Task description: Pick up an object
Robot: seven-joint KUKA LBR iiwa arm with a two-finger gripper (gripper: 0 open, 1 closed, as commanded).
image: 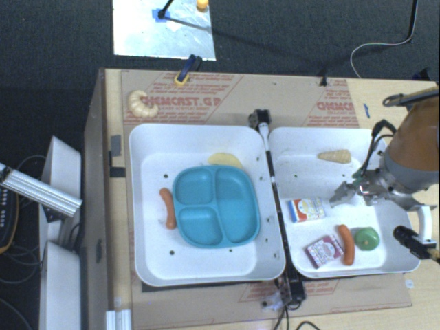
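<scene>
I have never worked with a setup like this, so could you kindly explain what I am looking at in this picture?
One fixed camera looks down at a slant on a bench with two shallow white bins. The grey and orange machine at the right is a robot arm; its gripper hangs over the right bin. Nothing can be seen in its grasp.

The right bin contains a cone-shaped piece, a small white carton, a red packet, a sausage and a green fruit. The left bin has a blue divided plate, another sausage and a pale yellow item.
</scene>
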